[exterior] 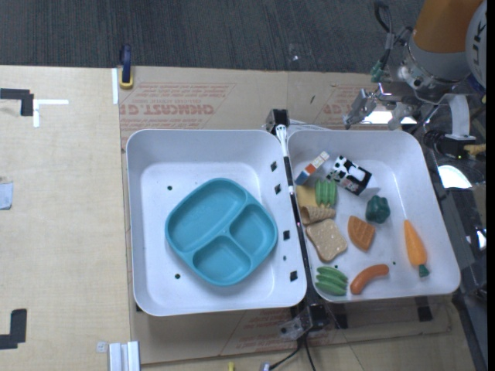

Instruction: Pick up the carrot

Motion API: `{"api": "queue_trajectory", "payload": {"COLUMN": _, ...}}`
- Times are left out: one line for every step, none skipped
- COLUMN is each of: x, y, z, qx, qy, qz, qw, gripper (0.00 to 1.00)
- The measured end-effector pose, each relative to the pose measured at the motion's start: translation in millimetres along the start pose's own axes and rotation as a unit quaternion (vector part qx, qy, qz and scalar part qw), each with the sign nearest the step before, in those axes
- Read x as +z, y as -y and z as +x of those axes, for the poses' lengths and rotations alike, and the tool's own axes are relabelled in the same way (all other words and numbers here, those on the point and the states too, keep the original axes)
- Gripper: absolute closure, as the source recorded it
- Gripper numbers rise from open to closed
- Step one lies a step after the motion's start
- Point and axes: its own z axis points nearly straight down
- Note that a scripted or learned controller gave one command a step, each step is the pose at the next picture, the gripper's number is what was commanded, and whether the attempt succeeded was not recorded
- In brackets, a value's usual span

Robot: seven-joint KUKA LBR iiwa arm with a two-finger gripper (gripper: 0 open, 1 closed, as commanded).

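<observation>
The carrot (415,245) is orange with a small green tip and lies lengthwise by the right wall of the right bin (433,178). My gripper (379,112) hangs over that bin's back rim, well behind and to the left of the carrot. Its fingers are spread apart and nothing sits between them. The orange-banded wrist rises behind it at the top right.
The right bin also holds a sausage (369,278), a green pea pod (331,280), a bread slice (328,240), an orange wedge (361,233), a dark green piece (377,209), a cow toy (351,175) and a small block (312,168). A blue divided plate (222,231) lies in the left bin (147,207).
</observation>
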Motion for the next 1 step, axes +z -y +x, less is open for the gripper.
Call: {"api": "queue_trajectory", "payload": {"x": 120.5, "y": 25.7, "z": -61.8, "qx": 0.006, "qy": 0.000, "qz": 0.001, "qw": 1.0000, "gripper": 0.00}}
